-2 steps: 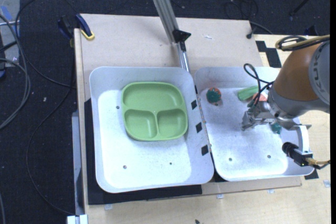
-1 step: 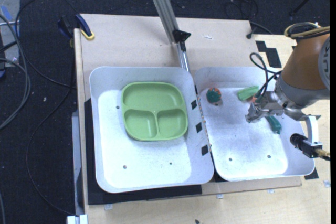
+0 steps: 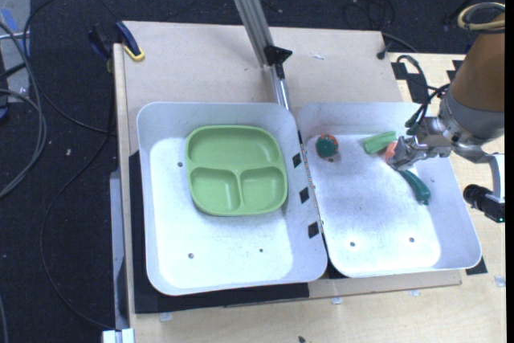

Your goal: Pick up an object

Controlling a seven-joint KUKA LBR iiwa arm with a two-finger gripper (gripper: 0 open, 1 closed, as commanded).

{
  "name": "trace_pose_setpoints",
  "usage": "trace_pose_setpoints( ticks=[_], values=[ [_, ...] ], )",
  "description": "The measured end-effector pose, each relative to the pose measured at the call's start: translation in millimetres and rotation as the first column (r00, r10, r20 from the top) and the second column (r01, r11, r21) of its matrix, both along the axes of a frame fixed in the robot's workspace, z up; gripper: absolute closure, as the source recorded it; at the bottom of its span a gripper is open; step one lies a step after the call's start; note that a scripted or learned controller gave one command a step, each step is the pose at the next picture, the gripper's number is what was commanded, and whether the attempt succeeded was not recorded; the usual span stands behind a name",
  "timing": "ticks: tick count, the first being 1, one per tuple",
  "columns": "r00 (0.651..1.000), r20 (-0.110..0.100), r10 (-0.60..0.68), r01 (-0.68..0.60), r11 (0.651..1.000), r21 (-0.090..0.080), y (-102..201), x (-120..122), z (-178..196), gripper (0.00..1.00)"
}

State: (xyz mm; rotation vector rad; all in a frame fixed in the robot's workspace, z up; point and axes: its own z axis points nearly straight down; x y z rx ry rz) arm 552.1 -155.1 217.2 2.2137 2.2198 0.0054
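My gripper hangs low over the upper right part of the right bin, reaching in from the right. Just left of it lies a light green block, with a small orange-red piece right against the gripper's tip. A teal, elongated object lies just below the gripper, pointing down and right. A small round green and orange object rests near the right bin's upper left corner. I see nothing clearly held in the gripper.
The left bin holds a light green divided plate. A slanted metal pole rises behind the bins. Black tabs mark the seam between the bins. The grey arm with its orange band stands at the right edge.
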Motion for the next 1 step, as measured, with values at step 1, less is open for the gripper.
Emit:
trace_pose_setpoints(
  ticks=[1],
  values=[
    [1.000,-0.006,-0.001,0.001,1.000,0.002,0.1,0.6,-2.8,1.00]
  ],
)
